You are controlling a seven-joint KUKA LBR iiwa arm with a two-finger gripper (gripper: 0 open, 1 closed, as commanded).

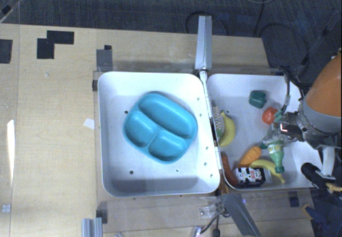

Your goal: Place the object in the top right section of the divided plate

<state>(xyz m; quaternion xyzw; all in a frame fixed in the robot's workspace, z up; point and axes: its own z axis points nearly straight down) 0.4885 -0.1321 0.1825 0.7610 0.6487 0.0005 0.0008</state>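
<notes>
The blue divided plate (160, 126) lies tilted in the left bin (115, 172), with one long section at its upper right and two smaller ones toward the front. My gripper (277, 137) hangs low over the right bin (240, 89), just below a red-orange ball (268, 116) and right above a pale green item (276, 152). An orange carrot (250, 155) and a small yellow banana-shaped piece (270, 166) lie close beside the green item. Whether anything is held is hidden by the wrist.
Also in the right bin are a dark green block (257, 98), a yellow banana (228, 129) against the divider, a brown sausage (225, 165) and a black-and-white box (250, 176). A metal post (203, 44) stands behind the divider.
</notes>
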